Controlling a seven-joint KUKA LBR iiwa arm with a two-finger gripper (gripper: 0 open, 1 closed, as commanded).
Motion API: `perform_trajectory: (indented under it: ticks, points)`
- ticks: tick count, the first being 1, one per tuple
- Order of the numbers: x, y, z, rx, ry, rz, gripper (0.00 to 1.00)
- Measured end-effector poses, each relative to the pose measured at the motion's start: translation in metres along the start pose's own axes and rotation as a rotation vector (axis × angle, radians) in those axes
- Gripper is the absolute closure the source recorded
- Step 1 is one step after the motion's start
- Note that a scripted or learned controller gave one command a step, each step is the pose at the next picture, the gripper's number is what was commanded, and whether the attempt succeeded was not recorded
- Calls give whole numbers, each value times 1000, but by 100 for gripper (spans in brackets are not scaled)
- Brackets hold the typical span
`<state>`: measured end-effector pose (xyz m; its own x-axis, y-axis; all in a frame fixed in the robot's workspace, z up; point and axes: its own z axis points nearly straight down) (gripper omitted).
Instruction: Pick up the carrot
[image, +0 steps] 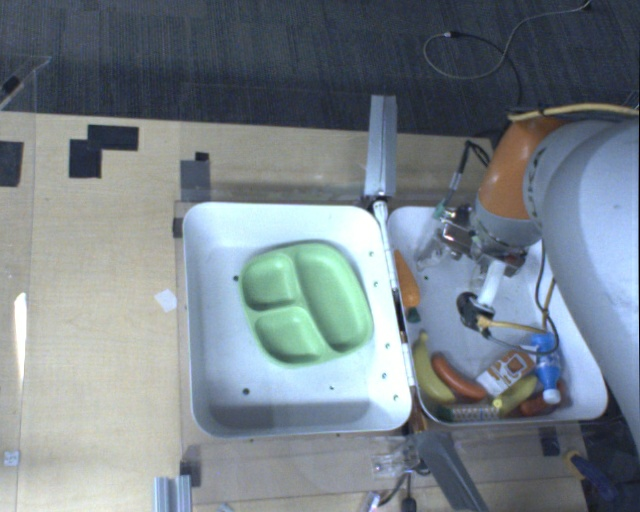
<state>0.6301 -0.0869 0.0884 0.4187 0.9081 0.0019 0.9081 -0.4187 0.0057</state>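
The carrot (405, 280) is a slim orange piece lying lengthwise against the left wall of the right bin (585, 395), near its far end. My gripper (446, 236) hangs over the far part of that bin, a short way right of the carrot's upper end and apart from it. Nothing shows between it and the carrot. The grey arm with its orange band (510, 180) comes in from the right above the bin.
The near end of the right bin holds a banana (430, 368), a red sausage (462, 381), a small carton (508, 368) and a blue-capped bottle (546, 375). A green divided plate (305, 300) lies in the left bin (215, 400).
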Motion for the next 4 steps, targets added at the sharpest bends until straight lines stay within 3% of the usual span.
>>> perform_trajectory:
  ticks: [1,2,3,4]
  points:
    - [3,2,-13,-6,4,-8,100]
    - [-55,7,-75,0,-1,-309,100]
    - [-116,20,-118,0,-1,-242,100]
    - [-108,28,-9,-1,0,-522,100]
